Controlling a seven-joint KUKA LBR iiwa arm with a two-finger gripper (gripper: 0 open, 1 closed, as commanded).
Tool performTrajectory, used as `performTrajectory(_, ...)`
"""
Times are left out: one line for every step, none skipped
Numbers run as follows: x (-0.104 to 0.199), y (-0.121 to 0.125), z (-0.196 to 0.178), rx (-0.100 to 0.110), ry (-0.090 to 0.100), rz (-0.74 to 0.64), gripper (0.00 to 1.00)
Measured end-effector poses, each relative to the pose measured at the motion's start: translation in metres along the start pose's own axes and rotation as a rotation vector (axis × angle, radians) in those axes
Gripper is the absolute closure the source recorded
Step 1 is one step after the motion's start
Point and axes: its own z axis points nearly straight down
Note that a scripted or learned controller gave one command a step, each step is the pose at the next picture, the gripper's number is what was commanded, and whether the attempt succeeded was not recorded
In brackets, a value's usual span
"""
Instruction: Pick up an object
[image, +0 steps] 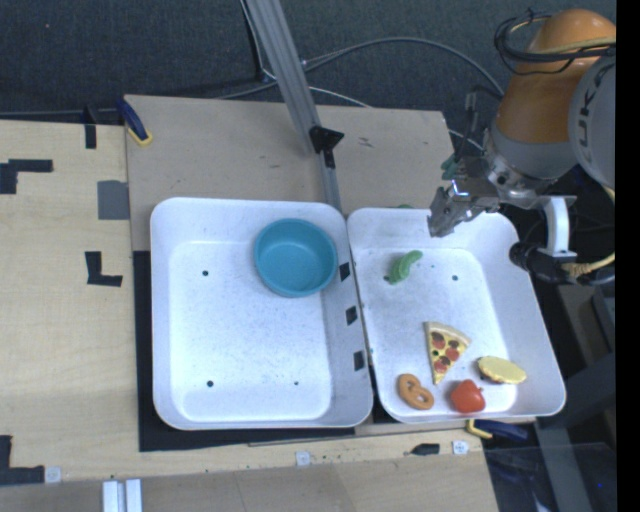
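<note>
Five toys lie in the right bin (530, 330) below the claw (447, 219): a green piece (404, 266) nearest, just below-left of it, then a pizza slice (445, 350), a yellow item (500, 371), a red tomato (467, 397) and a pretzel (414, 391) well apart from it. Whether the claw is apart or together, I cannot tell; it hangs over the bin's upper edge. Far left of it, a blue bowl (295, 257) sits in the left bin (200, 330).

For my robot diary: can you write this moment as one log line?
gripper: above right bin's far edge | holding: nothing seen | nearest: green toy | blue bowl: left bin
</note>
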Motion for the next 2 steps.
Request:
performTrajectory(0.039, -0.02, 0.0, 0.001, 0.0, 0.001, 1.0)
performTrajectory(0.087, -0.042, 0.0, 0.001, 0.0, 0.0, 1.0)
